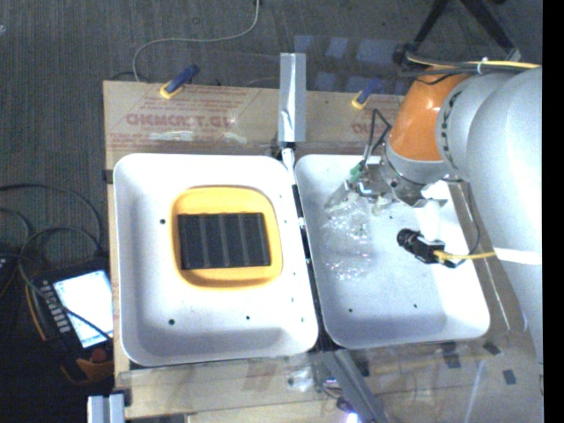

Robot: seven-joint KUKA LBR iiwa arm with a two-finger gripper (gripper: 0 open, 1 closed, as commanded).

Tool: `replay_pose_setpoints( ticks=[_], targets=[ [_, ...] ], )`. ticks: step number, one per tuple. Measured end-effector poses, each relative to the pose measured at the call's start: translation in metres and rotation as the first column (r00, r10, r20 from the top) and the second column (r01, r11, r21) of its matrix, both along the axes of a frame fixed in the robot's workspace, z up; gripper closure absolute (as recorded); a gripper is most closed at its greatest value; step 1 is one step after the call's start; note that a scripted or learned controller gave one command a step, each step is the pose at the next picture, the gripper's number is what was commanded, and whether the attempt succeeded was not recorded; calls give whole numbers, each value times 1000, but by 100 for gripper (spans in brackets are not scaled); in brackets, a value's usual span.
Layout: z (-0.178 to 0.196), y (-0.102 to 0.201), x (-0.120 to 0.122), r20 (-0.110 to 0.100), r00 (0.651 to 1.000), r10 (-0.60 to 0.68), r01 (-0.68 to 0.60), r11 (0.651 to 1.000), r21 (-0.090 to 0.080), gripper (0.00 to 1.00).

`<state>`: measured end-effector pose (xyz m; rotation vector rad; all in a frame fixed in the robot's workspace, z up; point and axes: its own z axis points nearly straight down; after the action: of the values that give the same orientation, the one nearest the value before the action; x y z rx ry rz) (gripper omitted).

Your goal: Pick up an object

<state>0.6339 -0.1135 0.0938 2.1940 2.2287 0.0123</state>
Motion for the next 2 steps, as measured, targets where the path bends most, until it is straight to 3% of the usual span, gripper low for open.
replay_pose_setpoints(
  ticks=[1,2],
  targets=[
    [0,13,-17,5,998,70,-70,998,-2,0],
    [0,13,-17,5,998,70,-70,998,-2,0]
  ],
)
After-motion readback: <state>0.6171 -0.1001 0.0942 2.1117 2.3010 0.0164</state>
